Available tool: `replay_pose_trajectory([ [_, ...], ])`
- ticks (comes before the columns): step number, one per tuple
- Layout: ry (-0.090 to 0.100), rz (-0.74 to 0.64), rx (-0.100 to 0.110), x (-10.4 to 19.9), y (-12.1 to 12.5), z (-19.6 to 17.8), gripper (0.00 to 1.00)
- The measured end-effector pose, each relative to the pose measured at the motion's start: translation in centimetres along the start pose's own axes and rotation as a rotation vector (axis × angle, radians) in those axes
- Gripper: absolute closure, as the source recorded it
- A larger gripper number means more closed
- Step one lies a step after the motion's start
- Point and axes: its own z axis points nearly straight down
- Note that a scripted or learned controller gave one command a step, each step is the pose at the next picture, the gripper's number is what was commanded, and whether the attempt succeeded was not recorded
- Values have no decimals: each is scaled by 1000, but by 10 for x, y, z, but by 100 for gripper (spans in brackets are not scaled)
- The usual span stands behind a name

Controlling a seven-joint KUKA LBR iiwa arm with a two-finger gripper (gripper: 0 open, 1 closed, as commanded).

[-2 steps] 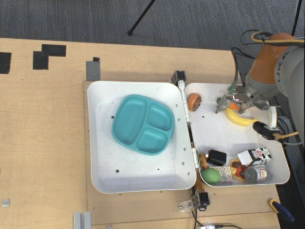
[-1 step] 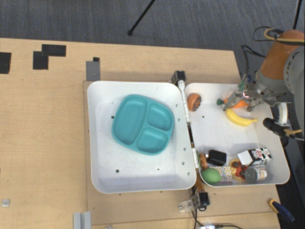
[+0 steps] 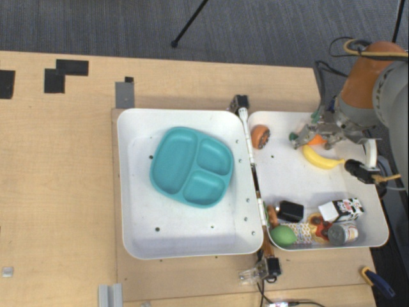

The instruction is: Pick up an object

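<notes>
Gripper (image 3: 314,137) over banana (image 3: 321,159); orange ball (image 3: 259,136) left, clutter below

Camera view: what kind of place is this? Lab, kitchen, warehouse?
Most likely a robotics lab pick-and-place cell. A robot arm reaches over two white bins on a wooden bench; one holds a teal divided plate, the other a banana and assorted small items.

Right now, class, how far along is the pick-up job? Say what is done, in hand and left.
Done: the arm has reached the right bin, its gripper low beside the banana. In hand: nothing visibly held; the banana lies on the bin floor. Left: the grasp and lift. The teal plate sits in the left bin.
</notes>
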Motion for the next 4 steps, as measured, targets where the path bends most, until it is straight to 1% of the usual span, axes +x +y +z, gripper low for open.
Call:
replay_pose_trajectory([
  [1,3,2,5,-14,4,1,0],
  [2,0,1,-1,5,-6,0,0],
  [3,7,-2,19,-10,9,1,0],
  [4,0,1,-2,16,-17,-1,0],
])
